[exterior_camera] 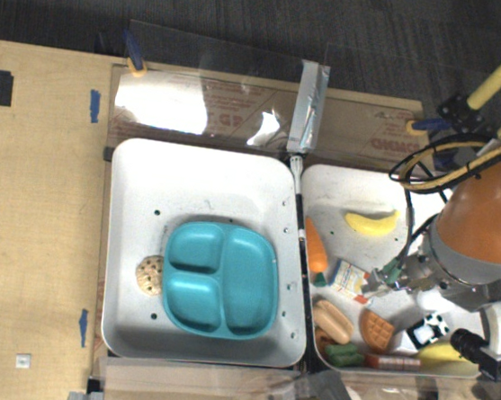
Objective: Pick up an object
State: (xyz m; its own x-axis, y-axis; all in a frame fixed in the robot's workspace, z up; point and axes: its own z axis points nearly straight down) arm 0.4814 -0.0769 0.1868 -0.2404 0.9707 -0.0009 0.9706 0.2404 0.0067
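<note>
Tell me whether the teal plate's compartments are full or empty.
Empty. The teal plate sits in the left bin, all three compartments showing bare teal. The cookie lies beside its left rim, outside it.

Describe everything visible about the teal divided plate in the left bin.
The teal divided plate looks like smooth plastic, a rounded square with three compartments: two smaller ones above and one wide one below. It lies flat, right side up, slightly rotated, on the floor of the left bin, toward the near right. A round cookie sits against its left edge.
</note>
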